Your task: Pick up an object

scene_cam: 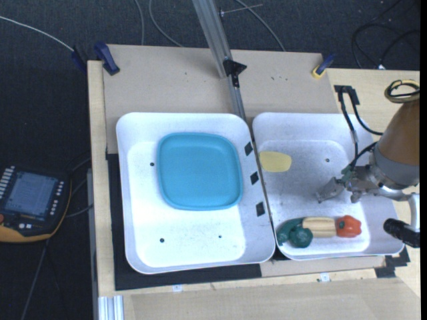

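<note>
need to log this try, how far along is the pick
Done: the arm has reached into the right bin, and the gripper sits low over its floor. In hand: nothing visible between the fingers. Left: the grasp and the lift. The yellow piece lies near the bin's left wall, and the green piece, tan piece and red piece lie along the front edge. The blue plate rests in the left bin.

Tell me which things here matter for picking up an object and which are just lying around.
Job:
gripper
yellow piece
green toy vegetable
tan wooden piece
red toy pepper
right bin

Lying about:
blue plate in left bin
handheld controller
floor cables
</note>
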Controlling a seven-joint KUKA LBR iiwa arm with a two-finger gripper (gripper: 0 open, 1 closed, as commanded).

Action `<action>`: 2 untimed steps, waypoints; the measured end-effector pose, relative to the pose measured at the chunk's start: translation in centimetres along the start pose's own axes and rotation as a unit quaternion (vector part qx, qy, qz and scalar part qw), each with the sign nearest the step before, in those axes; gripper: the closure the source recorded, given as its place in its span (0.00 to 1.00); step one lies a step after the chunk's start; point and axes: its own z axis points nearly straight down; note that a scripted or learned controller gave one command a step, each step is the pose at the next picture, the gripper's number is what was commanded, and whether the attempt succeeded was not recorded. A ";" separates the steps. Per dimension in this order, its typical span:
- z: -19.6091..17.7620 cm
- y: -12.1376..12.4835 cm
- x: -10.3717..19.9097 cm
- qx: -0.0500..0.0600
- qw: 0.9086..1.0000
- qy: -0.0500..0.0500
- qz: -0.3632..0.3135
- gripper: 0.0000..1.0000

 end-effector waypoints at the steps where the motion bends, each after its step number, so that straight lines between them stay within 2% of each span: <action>1: -1.3 0.1 0.0 -0.002 1.000 -0.001 0.000 1.00; 2: -7.3 0.6 0.5 -0.004 1.000 -0.001 0.000 1.00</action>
